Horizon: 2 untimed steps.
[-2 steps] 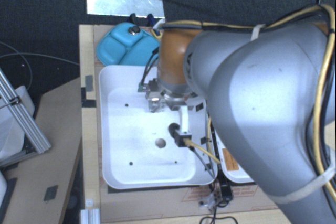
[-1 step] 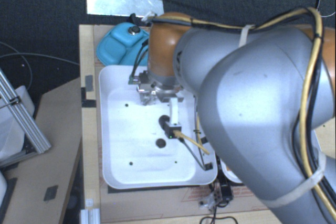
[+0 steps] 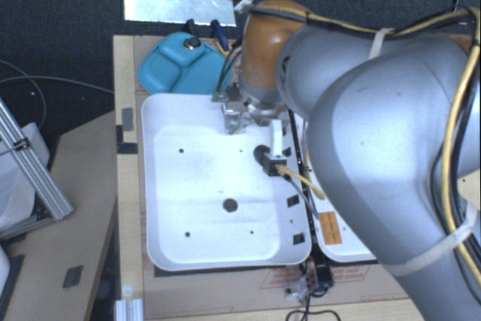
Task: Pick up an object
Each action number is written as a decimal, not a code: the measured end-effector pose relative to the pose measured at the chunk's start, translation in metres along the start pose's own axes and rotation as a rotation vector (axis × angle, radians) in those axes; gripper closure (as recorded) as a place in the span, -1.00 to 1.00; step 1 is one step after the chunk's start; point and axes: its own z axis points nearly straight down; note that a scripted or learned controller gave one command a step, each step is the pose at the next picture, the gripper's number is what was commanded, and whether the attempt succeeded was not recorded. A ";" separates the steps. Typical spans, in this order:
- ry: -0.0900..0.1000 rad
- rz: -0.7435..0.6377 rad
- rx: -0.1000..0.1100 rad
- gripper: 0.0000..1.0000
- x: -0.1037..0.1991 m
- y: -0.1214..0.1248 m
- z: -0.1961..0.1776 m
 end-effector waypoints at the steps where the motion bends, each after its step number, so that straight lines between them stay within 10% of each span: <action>1: 0.001 -0.002 0.008 1.00 0.012 -0.051 0.001; 2: 0.001 -0.006 0.005 1.00 0.023 -0.052 0.001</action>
